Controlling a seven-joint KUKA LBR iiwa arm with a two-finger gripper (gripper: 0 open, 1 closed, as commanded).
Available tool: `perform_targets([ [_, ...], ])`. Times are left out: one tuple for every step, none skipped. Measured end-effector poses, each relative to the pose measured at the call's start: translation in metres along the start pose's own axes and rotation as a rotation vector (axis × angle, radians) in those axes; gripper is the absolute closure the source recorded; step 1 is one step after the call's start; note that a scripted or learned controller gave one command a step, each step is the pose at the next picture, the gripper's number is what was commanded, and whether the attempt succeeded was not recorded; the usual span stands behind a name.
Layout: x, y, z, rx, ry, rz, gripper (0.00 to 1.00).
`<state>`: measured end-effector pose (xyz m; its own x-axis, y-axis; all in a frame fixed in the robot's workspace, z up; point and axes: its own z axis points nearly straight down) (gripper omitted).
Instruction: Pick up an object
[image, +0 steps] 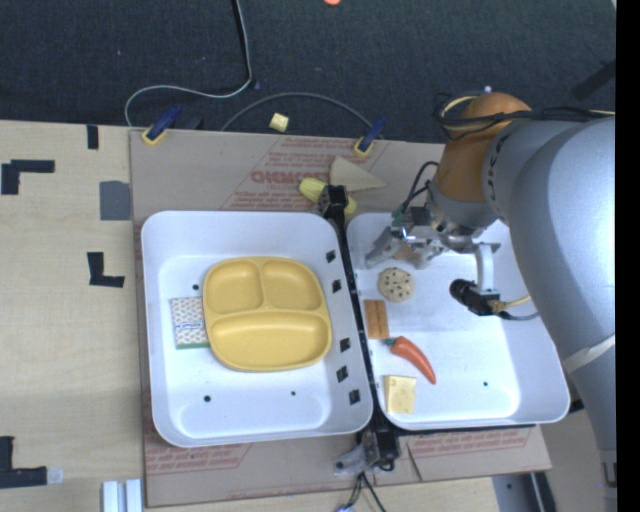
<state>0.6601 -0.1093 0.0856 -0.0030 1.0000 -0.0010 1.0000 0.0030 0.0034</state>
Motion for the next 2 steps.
perform_targets([
  [0.009,-0.042,-0.001,-0.001,-0.002,0.003,0.00],
  [-0.001,-0.013,0.000,0.002,0.002,0.001,0.00],
])
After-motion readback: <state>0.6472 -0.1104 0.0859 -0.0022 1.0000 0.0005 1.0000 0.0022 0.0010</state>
